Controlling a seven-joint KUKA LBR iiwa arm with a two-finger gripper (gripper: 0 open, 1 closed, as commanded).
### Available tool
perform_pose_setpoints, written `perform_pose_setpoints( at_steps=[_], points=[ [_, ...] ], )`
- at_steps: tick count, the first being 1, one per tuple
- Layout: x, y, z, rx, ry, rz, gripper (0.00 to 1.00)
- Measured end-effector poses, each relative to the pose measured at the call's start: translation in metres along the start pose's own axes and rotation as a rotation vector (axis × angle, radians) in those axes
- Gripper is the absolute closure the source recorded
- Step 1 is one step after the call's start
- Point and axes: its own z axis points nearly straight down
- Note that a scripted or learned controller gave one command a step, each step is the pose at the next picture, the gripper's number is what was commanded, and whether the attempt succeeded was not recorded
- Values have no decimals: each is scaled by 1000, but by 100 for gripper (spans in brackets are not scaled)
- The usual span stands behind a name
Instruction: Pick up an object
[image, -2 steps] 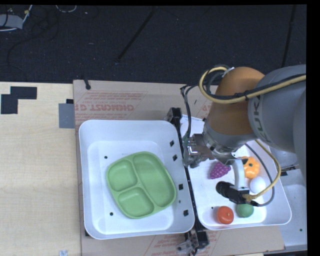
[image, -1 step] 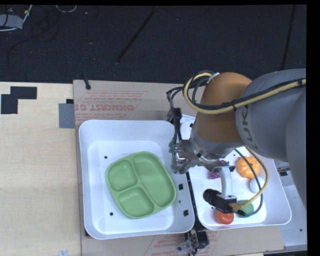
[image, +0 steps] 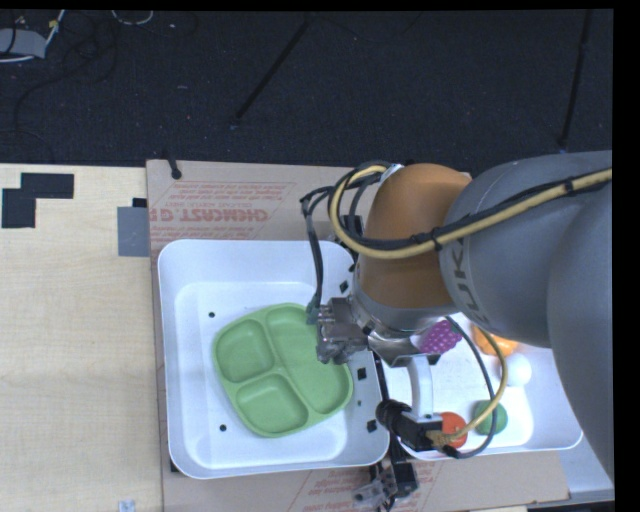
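Observation:
A green divided plate lies in the left bin, filling most of its floor. My gripper hangs at the plate's right edge, close to the wall between the two bins, and the wrist hides its tip. In the right bin lie a purple object, an orange ball partly behind the arm, a white ball, a green ball and a small red-orange object.
The arm's orange band and grey body cover much of the right bin. Both bins sit on a cardboard sheet on the pale wooden bench. Black cables hang near the bins' shared front corner.

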Motion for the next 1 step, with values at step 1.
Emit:
perform_pose_setpoints(
  at_steps=[1],
  points=[
    [-1, 1, 0, -1, -1, 3, 0]
  ],
)
